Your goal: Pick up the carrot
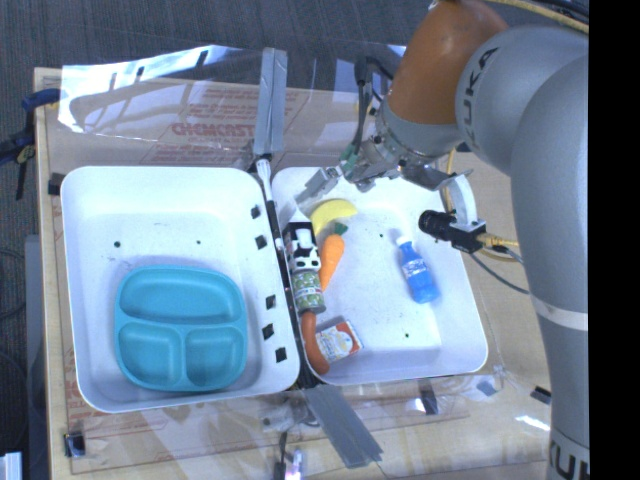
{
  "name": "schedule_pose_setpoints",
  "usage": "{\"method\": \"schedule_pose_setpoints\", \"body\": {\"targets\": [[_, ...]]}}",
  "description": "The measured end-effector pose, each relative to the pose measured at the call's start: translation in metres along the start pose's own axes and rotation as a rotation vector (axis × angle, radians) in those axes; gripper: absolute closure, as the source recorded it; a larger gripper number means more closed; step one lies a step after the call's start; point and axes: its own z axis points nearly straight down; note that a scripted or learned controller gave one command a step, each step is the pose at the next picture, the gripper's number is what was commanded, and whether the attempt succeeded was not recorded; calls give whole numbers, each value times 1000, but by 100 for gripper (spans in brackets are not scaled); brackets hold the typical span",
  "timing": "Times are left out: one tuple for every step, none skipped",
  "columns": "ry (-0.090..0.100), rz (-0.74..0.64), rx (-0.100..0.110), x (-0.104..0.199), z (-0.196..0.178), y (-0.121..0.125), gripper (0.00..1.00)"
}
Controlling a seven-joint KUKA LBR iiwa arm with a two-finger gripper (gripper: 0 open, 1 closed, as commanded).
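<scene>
Fingers: can't tell open or closed, nothing visibly held. Carrot lies just below them, banana between, touching carrot.

Two bins are sitting side by side on the bench: the left bin is holding a divided tray toward its near end, and the right bin is holding everything else. Along that bin's left wall a bottle is lying, with the carrot just to its right, a banana lying behind the carrot and touching its top, and a small carton lying nearer the front. A second bottle is lying well to the carrot's right, and the gripper is hanging over the bin's far left corner, just behind the banana.
</scene>
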Motion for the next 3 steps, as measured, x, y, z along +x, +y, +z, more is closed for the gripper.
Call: {"method": "schedule_pose_setpoints", "body": {"targets": [[0,-187,-3,-40,105,-47,0],[-4,-166,-22,-46,114,-29,0],[-5,-174,-25,-45,102,-26,100]]}}
